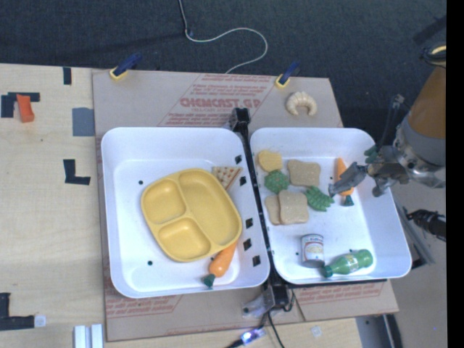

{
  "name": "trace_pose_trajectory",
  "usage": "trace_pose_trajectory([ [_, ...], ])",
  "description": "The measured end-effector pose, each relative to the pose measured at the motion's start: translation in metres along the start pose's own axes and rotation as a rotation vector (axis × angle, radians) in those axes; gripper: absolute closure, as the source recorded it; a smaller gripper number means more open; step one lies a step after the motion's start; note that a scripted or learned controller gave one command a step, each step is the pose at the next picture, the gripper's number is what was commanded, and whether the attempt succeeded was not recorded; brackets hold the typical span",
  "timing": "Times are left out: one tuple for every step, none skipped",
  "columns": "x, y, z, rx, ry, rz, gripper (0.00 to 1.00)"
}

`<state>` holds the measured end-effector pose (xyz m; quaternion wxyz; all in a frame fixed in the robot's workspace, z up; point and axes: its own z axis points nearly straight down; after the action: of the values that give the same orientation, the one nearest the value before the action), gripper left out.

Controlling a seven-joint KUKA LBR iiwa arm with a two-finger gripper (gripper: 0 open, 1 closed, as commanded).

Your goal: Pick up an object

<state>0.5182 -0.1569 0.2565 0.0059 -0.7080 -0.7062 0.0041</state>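
1. Camera view shows the task's likely thing, a small orange carrot-like piece (339, 167), lying near the right wall of the right white bin (384, 230), just beside the claw (360, 180).
2. Coming in from the right, the dark two-finger claw hangs low over that bin; its fingers stand apart, one by the orange piece and one further right, with nothing visibly held between them.
3. Left of the claw lie a tan toast slice (304, 172), a green leafy toy (317, 198), a second green leafy toy (276, 181), a yellow rounded piece (270, 159) and two more tan bread slices (286, 208).
4. Near the front wall of the same bin, a small tin can (313, 248) lies just beside a green bottle (349, 262).
5. Inside the left white bin (119, 194) rest a yellow three-compartment tray (190, 213), a tan cracker (226, 174) at its upper right and an orange carrot (220, 262) at its lower right.
6. Beyond the bins, a pale croissant (301, 104) sits on the cardboard-covered desk (210, 100).
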Motion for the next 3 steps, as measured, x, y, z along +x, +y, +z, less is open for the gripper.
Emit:
trace_pose_trajectory([
  [0.0,0.002,-0.006,-0.012,-0.002,-0.003,0.0],
  [0.007,0.001,0.057,-0.007,-0.001,-0.004,0.0],
  [0.009,0.002,0.121,-0.006,-0.001,-0.003,0.0],
])
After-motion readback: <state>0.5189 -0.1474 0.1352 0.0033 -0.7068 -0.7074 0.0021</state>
